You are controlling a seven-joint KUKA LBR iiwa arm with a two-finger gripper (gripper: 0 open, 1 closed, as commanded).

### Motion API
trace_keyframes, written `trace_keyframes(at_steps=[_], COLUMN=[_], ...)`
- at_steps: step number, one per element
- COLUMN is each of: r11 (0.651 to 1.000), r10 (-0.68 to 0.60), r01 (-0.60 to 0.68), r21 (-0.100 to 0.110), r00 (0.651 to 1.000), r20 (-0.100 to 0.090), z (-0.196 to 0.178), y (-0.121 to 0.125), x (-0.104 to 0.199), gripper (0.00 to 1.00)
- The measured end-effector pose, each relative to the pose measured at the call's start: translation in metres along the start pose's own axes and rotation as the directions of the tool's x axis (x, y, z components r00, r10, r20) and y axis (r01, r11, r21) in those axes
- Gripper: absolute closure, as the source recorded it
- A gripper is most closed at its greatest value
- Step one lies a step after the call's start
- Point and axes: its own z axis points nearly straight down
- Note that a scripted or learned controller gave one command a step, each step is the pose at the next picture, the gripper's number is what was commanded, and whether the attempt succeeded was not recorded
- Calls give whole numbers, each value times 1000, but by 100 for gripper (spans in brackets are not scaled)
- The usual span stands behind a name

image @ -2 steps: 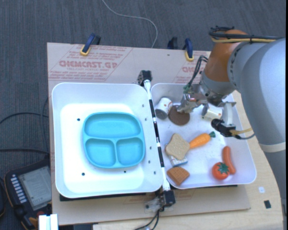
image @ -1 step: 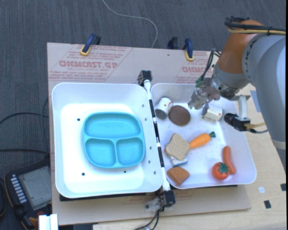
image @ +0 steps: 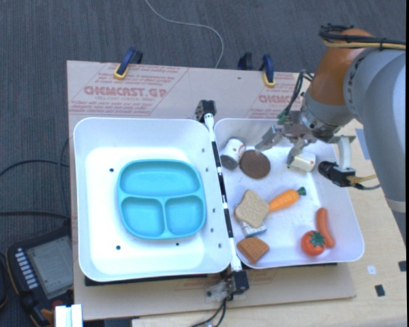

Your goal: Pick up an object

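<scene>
My gripper (image: 281,147) hangs over the back of the right bin (image: 351,216), its two fingers spread open and nothing between them. The left fingertip reaches toward a round brown cookie (image: 255,163). The right fingertip ends just above a small cream block (image: 302,161). A white cup (image: 230,148) lies on its side left of the cookie. Nearer the front lie a toast slice (image: 252,208), a carrot (image: 286,199), a red sausage (image: 324,225), a tomato (image: 313,242) and a waffle square (image: 252,249).
The left bin (image: 95,251) holds a blue divided plate (image: 162,197). A raised ridge (image: 218,182) separates the two bins. The arm's grey body (image: 375,107) covers the right bin's back right corner. Clamps (image: 267,70) sit on the board's far edge.
</scene>
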Motion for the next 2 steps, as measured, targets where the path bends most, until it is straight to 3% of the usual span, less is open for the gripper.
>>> trace_keyframes(at_steps=[1,2], r11=[1000,1000], r10=[-1,0], r01=[1,0], r21=[-5,-10], r00=[1000,1000], r20=[-2,0], z=[45,34], y=[-58,-57], x=[13,12], gripper=[0,100])
